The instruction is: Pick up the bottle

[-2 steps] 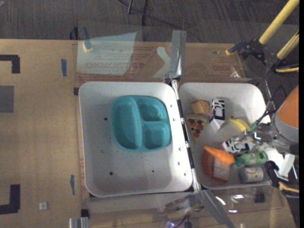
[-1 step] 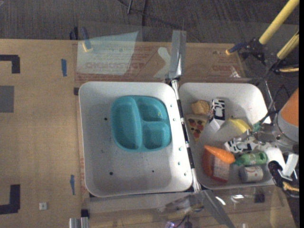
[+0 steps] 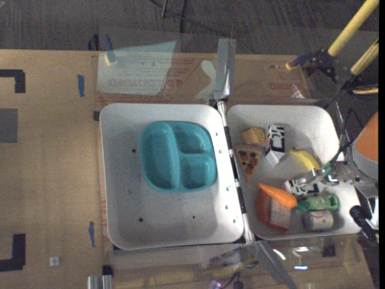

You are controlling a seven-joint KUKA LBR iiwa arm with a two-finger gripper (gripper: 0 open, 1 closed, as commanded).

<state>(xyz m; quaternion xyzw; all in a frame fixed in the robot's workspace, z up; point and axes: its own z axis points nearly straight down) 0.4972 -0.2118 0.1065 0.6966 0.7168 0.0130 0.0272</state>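
The bottle (image 3: pixel 319 203) is green and lies on its side near the front right of the right bin (image 3: pixel 328 120). It rests between a black-and-white pack (image 3: pixel 302 187) and a silver can (image 3: pixel 317 220). The grey arm with its orange band (image 3: pixel 370 139) comes in from the right edge. My gripper (image 3: pixel 325 173) hovers over the bin's right side, just behind the bottle and beside a yellow banana (image 3: pixel 305 159). Nothing shows in its grasp.
The right bin also holds an orange carrot (image 3: pixel 277 194), a red box (image 3: pixel 273 213), a pizza slice (image 3: pixel 247 158), a bread roll (image 3: pixel 254 135) and a black-and-white carton (image 3: pixel 277 138). A teal divided plate (image 3: pixel 178 155) sits in the left bin (image 3: pixel 120 179).
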